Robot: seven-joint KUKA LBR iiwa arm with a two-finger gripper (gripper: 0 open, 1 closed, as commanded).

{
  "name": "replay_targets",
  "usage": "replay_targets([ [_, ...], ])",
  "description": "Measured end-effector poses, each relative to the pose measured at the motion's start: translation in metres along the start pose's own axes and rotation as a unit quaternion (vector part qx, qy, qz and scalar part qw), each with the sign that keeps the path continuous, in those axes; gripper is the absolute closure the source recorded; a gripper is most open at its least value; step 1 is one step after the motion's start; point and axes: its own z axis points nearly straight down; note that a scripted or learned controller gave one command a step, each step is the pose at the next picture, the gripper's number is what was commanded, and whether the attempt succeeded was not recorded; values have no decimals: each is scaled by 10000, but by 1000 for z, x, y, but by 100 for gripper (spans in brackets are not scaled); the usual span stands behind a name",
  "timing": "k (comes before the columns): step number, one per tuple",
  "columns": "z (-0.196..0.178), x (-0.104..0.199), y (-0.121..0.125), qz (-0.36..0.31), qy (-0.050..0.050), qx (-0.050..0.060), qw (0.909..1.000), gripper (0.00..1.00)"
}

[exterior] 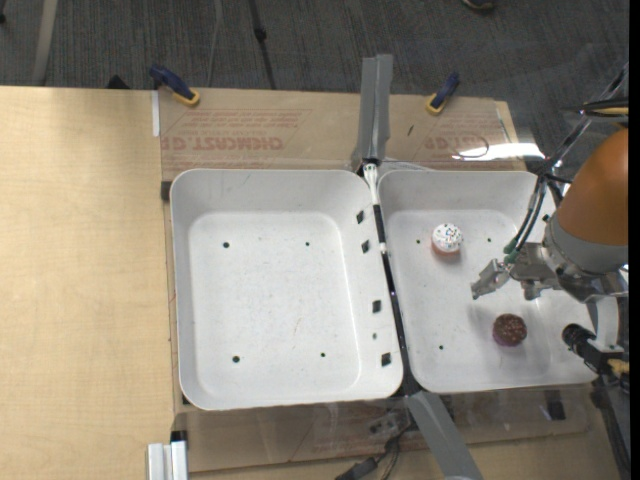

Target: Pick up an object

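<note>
White plastic makes up two shallow bins side by side on the desk [80, 268]: a left bin [200, 298] and a right bin [420, 348]. Two small things lie in the right bin. One is a round white ball with dark specks and a reddish underside [447, 239], toward twelve o'clock on that bin's floor. The other is a dark brownish-red ball [510, 330], toward five o'clock.

The jaws [487, 281] sit between the two balls, over the right bin's floor, pointing toward nine o'clock. The speckled ball is near them at about eleven o'clock; the dark ball is near them at about five o'clock. Neither ball touches the jaws, and nothing lies between them. How wide the jaws stand I cannot tell, since they show as one grey wedge.

The arm [600, 208] comes in from three o'clock, its orange band rounded above the grey wrist, leaning low across the bin's right rim, with cables running along it.

Two clamps, blue with orange tips, grip the cardboard sheet [260, 133] at twelve o'clock: a left clamp [173, 84] and a right clamp [442, 93].
</note>
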Motion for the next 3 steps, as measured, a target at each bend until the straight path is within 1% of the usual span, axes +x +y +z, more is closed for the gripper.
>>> replay_targets([
  [1,26,-14,-39,-1255,2,-9,9921,0],
  [2,17,-14,-38,-1244,-1,-17,9922,100],
  [3,-88,17,78,386,-11,-16,9993,100],
])
